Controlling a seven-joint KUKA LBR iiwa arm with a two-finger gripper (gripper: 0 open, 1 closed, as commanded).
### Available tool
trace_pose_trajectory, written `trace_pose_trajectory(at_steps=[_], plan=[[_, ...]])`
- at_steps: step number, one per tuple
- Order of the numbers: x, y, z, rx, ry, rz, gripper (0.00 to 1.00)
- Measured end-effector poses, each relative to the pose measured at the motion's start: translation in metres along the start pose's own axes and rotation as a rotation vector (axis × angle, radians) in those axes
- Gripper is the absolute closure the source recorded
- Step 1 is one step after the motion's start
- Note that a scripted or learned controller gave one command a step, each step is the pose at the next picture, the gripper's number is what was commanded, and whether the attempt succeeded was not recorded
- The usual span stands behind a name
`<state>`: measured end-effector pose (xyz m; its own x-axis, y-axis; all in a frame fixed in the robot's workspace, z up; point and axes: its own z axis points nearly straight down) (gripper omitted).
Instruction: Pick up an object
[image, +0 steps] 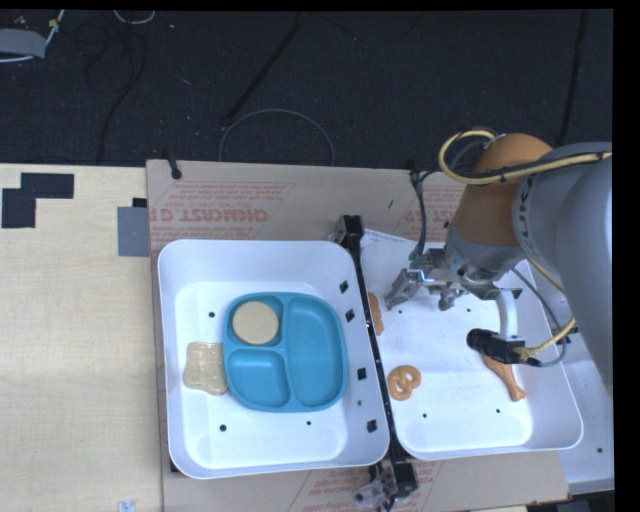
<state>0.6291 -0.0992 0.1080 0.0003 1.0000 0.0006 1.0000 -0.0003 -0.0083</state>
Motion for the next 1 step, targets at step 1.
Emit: trace_pose_trajectory(at_steps=[1], plan=[[0.0017, -0.0006, 0.022, -0.002, 0.0, 0.0, 0.0]])
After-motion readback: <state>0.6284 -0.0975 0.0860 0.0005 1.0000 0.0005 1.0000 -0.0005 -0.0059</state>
